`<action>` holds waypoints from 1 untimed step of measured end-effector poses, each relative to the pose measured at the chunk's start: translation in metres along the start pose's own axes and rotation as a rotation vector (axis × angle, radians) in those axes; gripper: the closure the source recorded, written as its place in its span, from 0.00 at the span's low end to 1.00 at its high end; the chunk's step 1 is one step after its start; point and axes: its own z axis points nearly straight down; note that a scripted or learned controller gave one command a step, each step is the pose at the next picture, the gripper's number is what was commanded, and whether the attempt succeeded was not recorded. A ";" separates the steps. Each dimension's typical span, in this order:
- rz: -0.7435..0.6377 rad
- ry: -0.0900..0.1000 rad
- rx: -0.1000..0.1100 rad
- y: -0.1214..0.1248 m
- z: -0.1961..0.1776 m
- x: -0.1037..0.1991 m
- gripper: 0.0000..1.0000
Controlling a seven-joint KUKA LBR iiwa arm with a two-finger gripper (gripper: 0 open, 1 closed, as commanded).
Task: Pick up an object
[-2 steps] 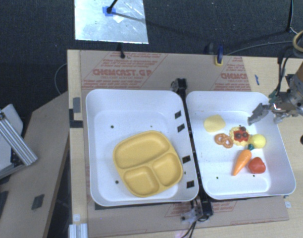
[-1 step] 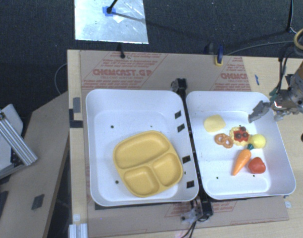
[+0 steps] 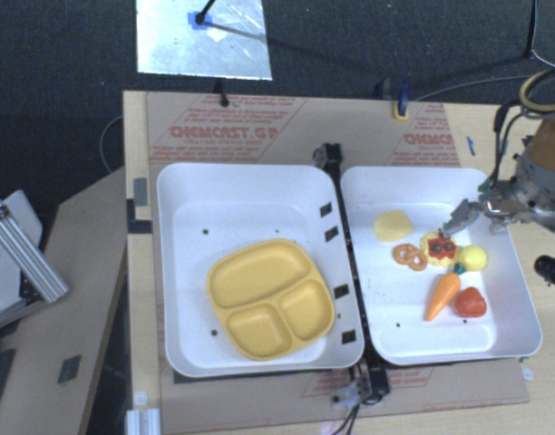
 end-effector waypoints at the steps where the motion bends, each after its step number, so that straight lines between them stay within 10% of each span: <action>1: -0.003 0.000 0.000 0.003 0.047 0.009 0.00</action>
